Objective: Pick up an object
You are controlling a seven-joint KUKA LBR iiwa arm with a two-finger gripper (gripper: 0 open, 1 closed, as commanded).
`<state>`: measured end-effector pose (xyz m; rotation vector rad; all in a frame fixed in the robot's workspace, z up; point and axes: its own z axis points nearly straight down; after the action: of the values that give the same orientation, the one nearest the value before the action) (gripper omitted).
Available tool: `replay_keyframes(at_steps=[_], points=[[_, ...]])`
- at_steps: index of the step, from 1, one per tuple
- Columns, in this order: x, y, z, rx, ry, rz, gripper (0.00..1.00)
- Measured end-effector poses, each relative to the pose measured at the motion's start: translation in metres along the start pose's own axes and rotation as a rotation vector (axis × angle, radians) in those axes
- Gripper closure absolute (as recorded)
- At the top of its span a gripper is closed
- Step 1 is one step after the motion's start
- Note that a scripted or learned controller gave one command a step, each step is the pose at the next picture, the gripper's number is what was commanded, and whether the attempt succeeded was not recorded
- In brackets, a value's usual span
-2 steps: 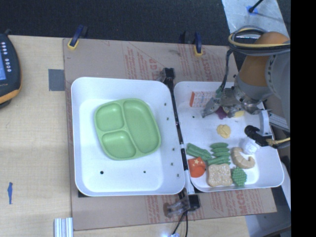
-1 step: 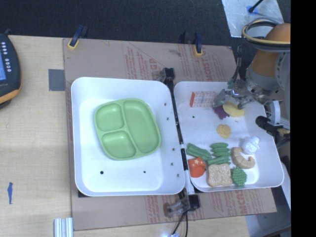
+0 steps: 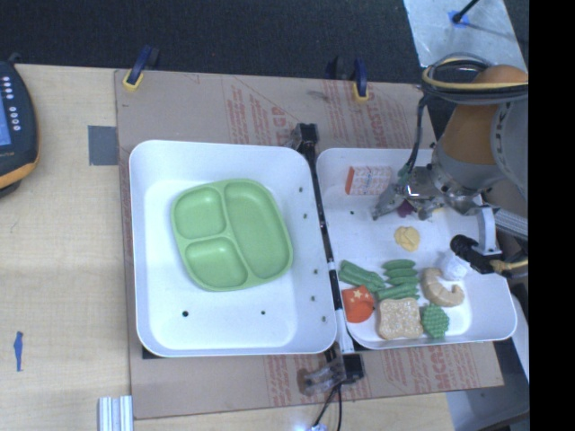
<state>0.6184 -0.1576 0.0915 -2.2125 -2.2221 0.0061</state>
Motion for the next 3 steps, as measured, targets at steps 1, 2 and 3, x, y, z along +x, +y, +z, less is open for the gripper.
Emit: replay_keyframes(at_steps=[1, 2, 3], points=[[-0.032, -0.054, 0.000, 0.001, -0.002, 0.004, 0.00], [-0.041, 0.004, -0.001, -0.009, -0.003, 0.000, 0.00], [-0.031, 0.040, -0.002, -0.009, -0.002, -0.001, 0.00]])
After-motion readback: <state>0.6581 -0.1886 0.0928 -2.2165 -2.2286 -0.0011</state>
